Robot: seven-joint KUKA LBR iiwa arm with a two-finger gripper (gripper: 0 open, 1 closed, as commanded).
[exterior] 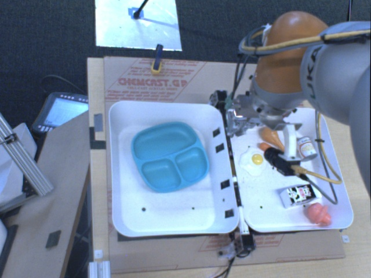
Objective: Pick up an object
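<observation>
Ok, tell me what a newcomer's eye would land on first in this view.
First the light blue plastic divided tray, lying alone in the left white bin. Next the big grey arm with its orange band, reaching in from the right over the right white bin. Below it lie small items: a toy fried egg, a pink toy and a small black-and-white carton.

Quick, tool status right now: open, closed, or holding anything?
Tool: cannot be told. It sits low at the inner edge of the right bin, near the fried egg toy.
</observation>
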